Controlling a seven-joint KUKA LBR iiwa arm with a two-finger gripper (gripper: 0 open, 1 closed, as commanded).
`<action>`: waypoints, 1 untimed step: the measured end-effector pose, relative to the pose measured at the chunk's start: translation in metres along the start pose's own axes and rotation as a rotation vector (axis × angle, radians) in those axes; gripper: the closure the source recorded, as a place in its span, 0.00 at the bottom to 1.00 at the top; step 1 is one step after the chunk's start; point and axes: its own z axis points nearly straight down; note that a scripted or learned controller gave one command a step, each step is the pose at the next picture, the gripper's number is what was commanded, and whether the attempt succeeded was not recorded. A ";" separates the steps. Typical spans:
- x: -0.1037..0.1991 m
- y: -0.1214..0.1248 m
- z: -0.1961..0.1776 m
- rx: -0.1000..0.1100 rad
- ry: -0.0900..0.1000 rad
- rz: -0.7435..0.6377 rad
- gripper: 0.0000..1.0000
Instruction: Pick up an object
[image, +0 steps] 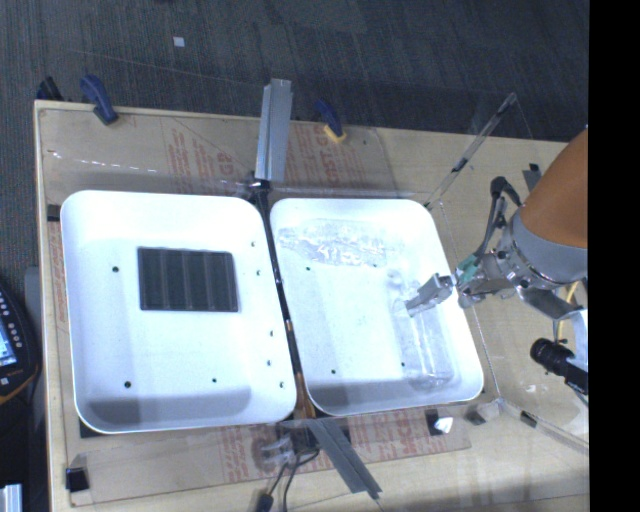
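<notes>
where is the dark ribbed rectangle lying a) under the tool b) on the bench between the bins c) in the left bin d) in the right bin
c) the dark ribbed rectangle lies flat on the floor of the left bin, far from the tool, which is over the right bin.

Two white bins (100, 215) side by side, dark ridged block (187, 279) in left bin, arm's jaws (432, 292) over right bin
</notes>
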 end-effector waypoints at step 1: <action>0.000 0.000 0.008 0.002 0.002 0.008 0.00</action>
